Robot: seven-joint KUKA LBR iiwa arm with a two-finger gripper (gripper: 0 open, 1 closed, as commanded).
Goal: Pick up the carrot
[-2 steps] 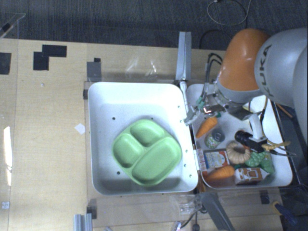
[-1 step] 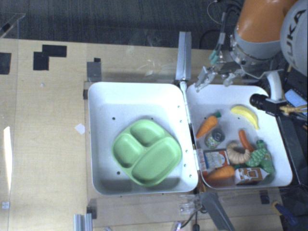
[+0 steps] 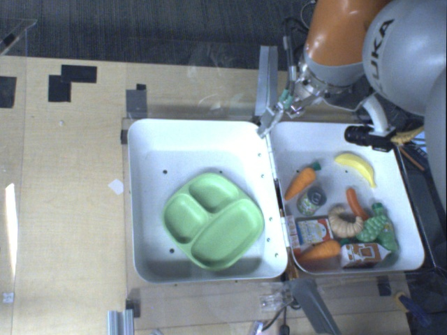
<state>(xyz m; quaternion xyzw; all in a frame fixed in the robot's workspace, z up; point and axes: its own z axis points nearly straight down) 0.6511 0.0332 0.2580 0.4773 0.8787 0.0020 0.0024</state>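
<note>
The carrot [image 3: 300, 181], orange with a green top, lies tilted in the right bin [image 3: 412, 222] near its left wall. My gripper [image 3: 267, 125] hangs above the back end of the divider between the two bins, up and to the left of the carrot and well apart from it. It carries nothing that I can see. The grey arm with its orange band [image 3: 342, 19] comes in from the upper right.
The right bin also holds a banana [image 3: 356, 166], a small can [image 3: 311, 201], a red sausage [image 3: 355, 202], a pretzel-like piece [image 3: 346, 220], a green toy [image 3: 380, 229], two cartons [image 3: 313, 227] and a second orange vegetable [image 3: 320, 251]. A green divided plate [image 3: 213, 218] sits in the left bin [image 3: 147, 187].
</note>
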